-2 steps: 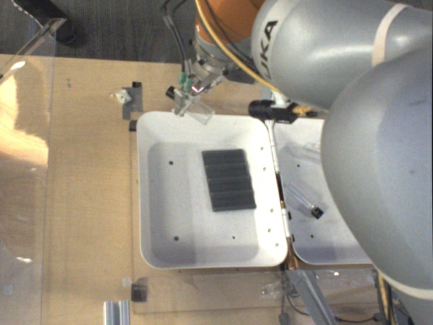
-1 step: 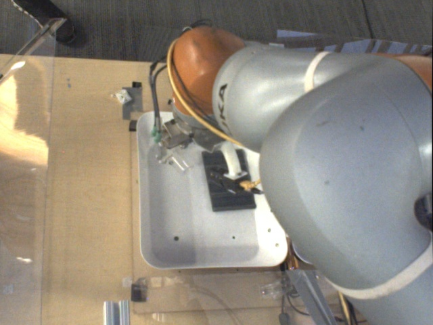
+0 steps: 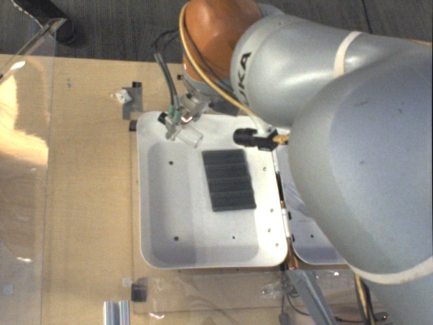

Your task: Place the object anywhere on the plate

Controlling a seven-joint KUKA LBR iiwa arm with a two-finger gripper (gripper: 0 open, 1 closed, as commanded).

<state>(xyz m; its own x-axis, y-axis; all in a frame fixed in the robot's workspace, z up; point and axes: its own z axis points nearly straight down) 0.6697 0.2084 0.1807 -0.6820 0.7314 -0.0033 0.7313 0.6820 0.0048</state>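
You see the dark grey, flat rectangular ribbed plate (image 3: 230, 180) lying in the left shallow white plastic bin (image 3: 162, 239); it is matte, crossed by three or four shallow grooves, and turned slightly off square to the bin walls. It sits below and to the right of the pincer (image 3: 181, 128), near it but apart. The pincer hangs over the bin's upper left corner, its translucent pale tips close to the bin floor just inside the rim, with a small green spot on the fitting above them. Whether the tips stand wide or narrow, and whether anything is caught between them, you cannot tell from this angle. Right of the pincer a short black connector with a yellow end (image 3: 257, 138) juts over the bin's upper edge, and a yellow cable (image 3: 203, 73) loops up around the orange band (image 3: 216, 26) of the large grey arm (image 3: 352, 134), which covers most of the right white bin (image 3: 318, 246). The bins rest on a pale wooden table (image 3: 81, 202) with a glossy clear sheet catching glare on the left. Beyond the pincer lies dark ribbed carpet floor (image 3: 115, 12), with a black shoe (image 3: 37, 2) far to the upper left
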